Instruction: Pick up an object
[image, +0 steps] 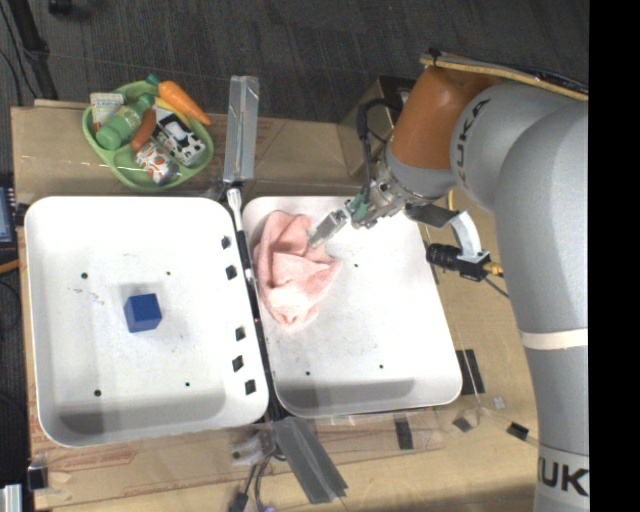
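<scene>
A crumpled pink cloth (291, 266) lies in the right bin (385, 335), against its left wall. A small blue cube (143, 311) sits in the left bin (90, 360), left of its middle. My gripper (324, 233) reaches in from the upper right and hangs low over the right bin, its tip at the cloth's upper right edge. Whether it touches the cloth I cannot tell.
A green bowl (150, 140) of toy food, with a carrot and small cartons, stands on the bench beyond the left bin. A grey divider bar (240, 130) runs between the bins. The big grey arm (520, 200) covers the bench's right side.
</scene>
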